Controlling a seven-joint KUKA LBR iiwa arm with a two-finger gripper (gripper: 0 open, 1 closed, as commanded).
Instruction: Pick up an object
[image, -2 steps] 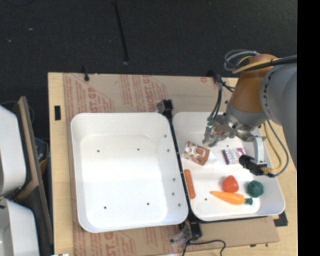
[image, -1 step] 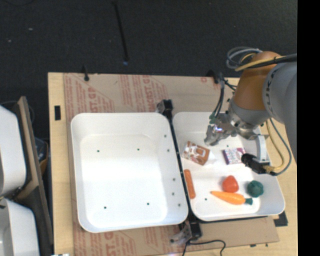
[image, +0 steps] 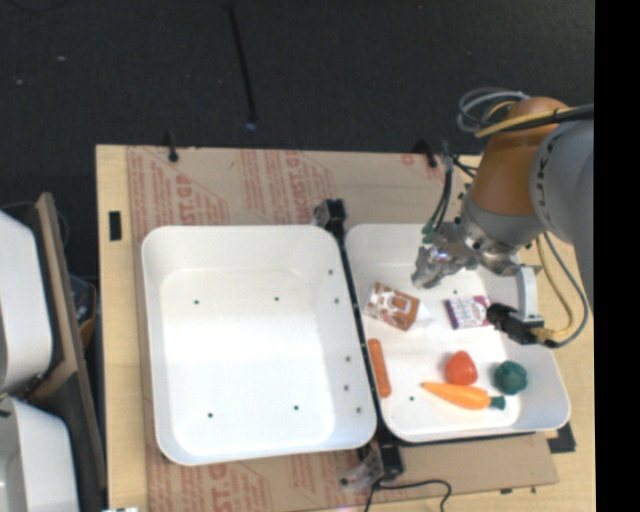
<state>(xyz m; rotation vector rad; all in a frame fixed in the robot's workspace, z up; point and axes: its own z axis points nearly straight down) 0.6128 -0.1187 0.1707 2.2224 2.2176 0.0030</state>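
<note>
Gripper (image: 432, 268): you are looking at it hanging over the upper part of the right bin (image: 400, 420), pointing down and to the left; whether its jaws are wide or narrow you cannot tell at this size, and nothing is showing between them.
Brown packet (image: 393, 306): it is lying just below and to the left of the gripper, apart from it, tilted on the bin floor with a pale wrapper edge trailing to its right.
Purple packet (image: 466, 311): it is sitting just below and to the right of the gripper, close to a black fitting (image: 506, 322) on the arm, not touching the jaws.
Thin orange stick (image: 379, 366): it is lying lengthwise along the right bin's left wall, well below the gripper.
Red round piece (image: 461, 368): it is resting near the bin's lower right, just above the carrot.
Carrot (image: 458, 395): it is lying across the bin's lower part, tip pointing left, green end to the right.
Green piece (image: 511, 376): it is sitting at the lower right corner, beside the carrot's green end.
Arm (image: 515, 170): it is reaching in from the right, orange band above the wrist, cables looping beside it.
Left bin (image: 160, 260): it is lying beside the right bin, their walls meeting along a dark strip.
Bench (image: 230, 185): it is carrying both bins on a brown printed board.
</note>
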